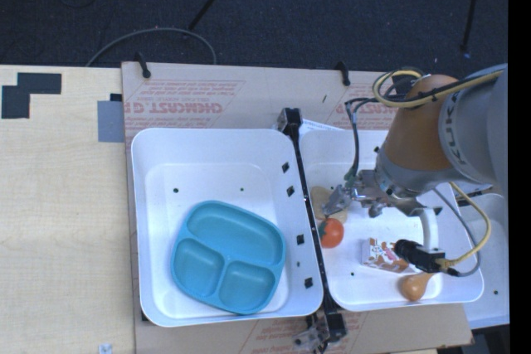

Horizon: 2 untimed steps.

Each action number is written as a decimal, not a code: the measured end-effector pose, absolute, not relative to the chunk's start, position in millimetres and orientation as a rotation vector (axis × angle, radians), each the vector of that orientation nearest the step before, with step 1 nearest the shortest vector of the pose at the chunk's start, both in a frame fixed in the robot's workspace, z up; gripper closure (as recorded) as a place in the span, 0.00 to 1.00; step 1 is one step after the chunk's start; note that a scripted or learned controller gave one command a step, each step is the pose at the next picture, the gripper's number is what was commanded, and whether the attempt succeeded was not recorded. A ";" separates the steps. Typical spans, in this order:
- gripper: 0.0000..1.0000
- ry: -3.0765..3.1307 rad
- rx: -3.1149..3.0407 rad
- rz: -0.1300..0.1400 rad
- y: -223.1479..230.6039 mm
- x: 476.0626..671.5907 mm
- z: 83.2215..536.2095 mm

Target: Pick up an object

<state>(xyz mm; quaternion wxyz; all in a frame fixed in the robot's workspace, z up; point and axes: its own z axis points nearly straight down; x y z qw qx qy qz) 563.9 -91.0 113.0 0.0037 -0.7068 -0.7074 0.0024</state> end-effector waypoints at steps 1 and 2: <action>0.00 -2.218 -2.218 0.001 -89.9 564.9 88.3; 1.00 -2.215 -2.224 -0.003 -90.9 566.4 99.8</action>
